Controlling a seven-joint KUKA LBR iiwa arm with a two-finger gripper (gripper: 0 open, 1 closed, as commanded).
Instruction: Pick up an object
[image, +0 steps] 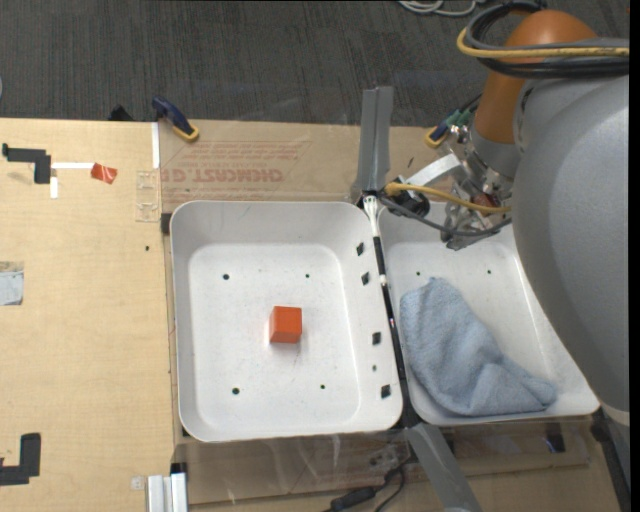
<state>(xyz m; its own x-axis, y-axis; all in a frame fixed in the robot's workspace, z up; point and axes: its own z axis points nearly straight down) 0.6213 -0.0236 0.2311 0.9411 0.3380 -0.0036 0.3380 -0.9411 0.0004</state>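
Nearest, in the front half of the right-hand bin (440, 272): a blue-grey cloth (465, 350), crumpled, heaped against the front wall and tapering back toward the bin's middle. Soft, folded over itself, no firm edge to close on. Likely to come up by a single fold and slip free, or to drag and bunch rather than lift.

Slightly farther back, in the left-hand bin (182, 300): a small orange-red block (285, 325), alone near the middle of the floor, well apart from every wall. Looks rigid, square-cornered and flat-topped, turned roughly square to the bin's sides. Easy to tip or skate across the smooth white floor if struck off-centre.

Farther still, over the back end of the right-hand bin: the gripper (468, 228), tangled among cables and part-hidden by the grey arm (580, 200) — open or closed, impossible to tell. Nothing seen held. Hangs beyond the cloth, apart from it, and well apart from the block.

Risks from here, as a judgement: a descent at this spot meeting bare floor just behind the cloth; a closure on nothing; loose cables brushing the divider between the bins.

Farthest: brown cardboard (250, 165) behind the bins, a blue clamp (175, 118) at its corner.
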